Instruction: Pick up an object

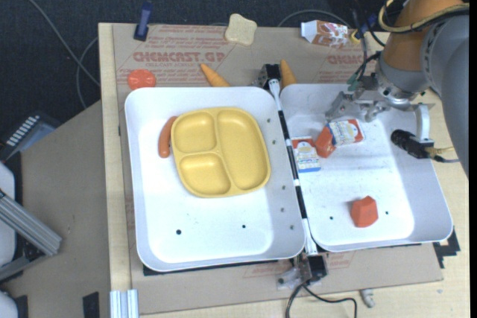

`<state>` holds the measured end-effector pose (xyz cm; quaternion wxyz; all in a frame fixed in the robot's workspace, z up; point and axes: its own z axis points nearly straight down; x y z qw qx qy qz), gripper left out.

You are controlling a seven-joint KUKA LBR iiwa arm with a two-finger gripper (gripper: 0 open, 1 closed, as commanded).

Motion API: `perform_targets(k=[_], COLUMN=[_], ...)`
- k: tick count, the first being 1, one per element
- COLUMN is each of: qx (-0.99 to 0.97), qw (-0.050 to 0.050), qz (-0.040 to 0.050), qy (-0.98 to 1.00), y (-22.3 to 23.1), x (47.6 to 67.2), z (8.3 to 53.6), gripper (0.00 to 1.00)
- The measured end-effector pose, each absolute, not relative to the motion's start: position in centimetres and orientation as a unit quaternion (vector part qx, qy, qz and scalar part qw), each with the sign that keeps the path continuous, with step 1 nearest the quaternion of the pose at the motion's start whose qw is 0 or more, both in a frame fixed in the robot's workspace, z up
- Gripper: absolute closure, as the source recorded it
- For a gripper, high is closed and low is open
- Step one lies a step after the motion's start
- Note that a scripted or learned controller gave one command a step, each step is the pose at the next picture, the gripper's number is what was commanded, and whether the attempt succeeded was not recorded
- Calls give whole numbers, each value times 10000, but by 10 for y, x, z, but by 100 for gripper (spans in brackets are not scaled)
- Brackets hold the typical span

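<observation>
End effector: over the right bin, toward its 12 o'clock edge; grip state cannot be told; small carton just below it at 6 o'clock, touching an orange-red piece; second carton at 8 o'clock by the bin wall; red block well apart at 6 o'clock; left bin at 9 o'clock, bearing yellow divided plate and sausage; worktop beyond.

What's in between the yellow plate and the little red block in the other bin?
In the camera view, between the yellow plate and the red block run the two bins' touching rims, then bare white floor of the right bin.
</observation>
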<state>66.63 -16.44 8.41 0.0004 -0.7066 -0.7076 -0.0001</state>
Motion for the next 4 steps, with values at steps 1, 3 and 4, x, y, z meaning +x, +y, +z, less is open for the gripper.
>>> perform_targets(k=[1,3,4], qx=[-7065,-7073,-7075], qw=[9,13,5], qz=[-1,4,-2], qy=[-7077,-7069,-7067], y=[-115,-110,-109], x=[635,541,541], z=[85,84,94], gripper=[0,0,100])
